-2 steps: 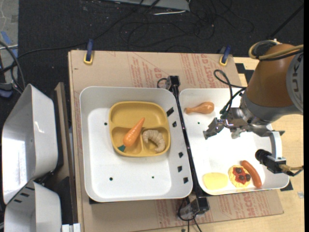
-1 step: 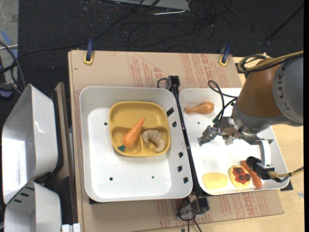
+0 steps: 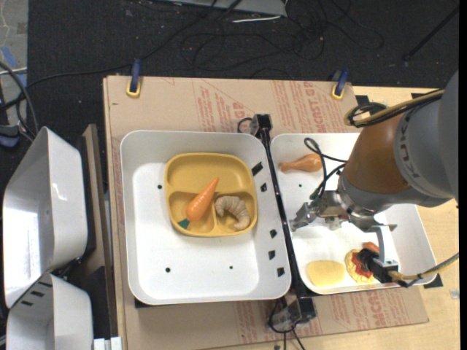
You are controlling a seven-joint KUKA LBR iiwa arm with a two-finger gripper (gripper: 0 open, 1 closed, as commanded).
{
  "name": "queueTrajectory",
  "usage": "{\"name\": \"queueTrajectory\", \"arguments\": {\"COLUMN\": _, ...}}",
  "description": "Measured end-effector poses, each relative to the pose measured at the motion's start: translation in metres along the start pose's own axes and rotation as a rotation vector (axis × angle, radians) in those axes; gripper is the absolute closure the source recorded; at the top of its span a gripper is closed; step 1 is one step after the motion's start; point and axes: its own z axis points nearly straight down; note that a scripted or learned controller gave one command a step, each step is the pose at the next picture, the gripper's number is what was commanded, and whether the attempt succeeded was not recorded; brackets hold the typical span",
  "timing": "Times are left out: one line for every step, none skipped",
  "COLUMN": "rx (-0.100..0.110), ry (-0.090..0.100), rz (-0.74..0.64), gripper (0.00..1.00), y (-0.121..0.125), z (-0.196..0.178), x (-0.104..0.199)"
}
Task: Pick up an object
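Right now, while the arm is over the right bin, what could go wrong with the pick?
1. The gripper sits low beside the divider between the bins; going lower there, it could strike the divider rather than reach an object.
2. The chicken drumstick, yellow disc and red-and-yellow toy lie well apart from the gripper, so closing here would probably grasp nothing.
3. The wrist cable loops close to the drumstick and might nudge it.
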Motion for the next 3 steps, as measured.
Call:
{"name": "queueTrajectory", "arguments": {"rx": -0.004, "ry": 0.000, "rz": 0.001, "gripper": 1.00, "y": 0.001, "z": -0.013, "x": 0.000}}
{"name": "queueTrajectory", "arguments": {"rx": -0.010, "ry": -0.002, "rz": -0.004, "gripper": 1.00, "y": 0.008, "z": -0.060, "x": -0.006}}
{"name": "queueTrajectory", "arguments": {"rx": -0.012, "ry": -0.003, "rz": -0.005, "gripper": 1.00, "y": 0.013, "z": -0.121, "x": -0.011}}
